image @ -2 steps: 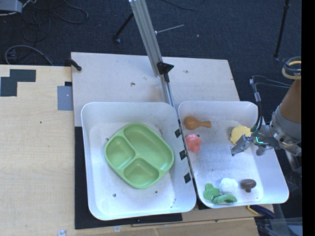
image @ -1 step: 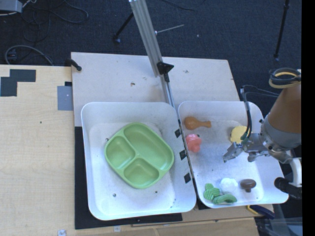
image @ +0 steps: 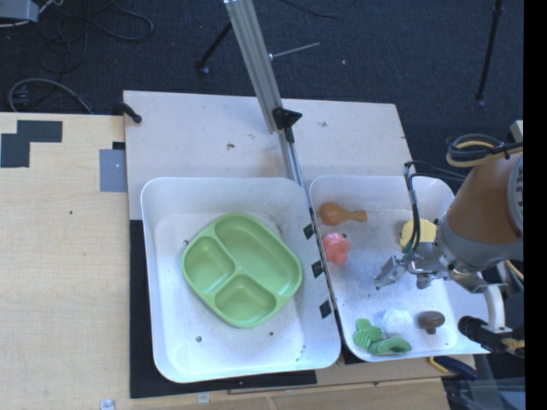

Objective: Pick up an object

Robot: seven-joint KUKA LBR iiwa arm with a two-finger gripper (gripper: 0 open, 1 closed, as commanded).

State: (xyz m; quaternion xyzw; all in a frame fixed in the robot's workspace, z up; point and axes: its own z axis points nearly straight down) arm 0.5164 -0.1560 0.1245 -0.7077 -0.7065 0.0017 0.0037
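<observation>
A yellow object (image: 419, 230) is lying in the right bin (image: 363, 196) (partly hidden behind the arm). The gripper (image: 395, 273) is hovering just below it with its fingers spread apart, gripping nothing. A pink toy (image: 335, 248) is sitting nearby, left.
</observation>
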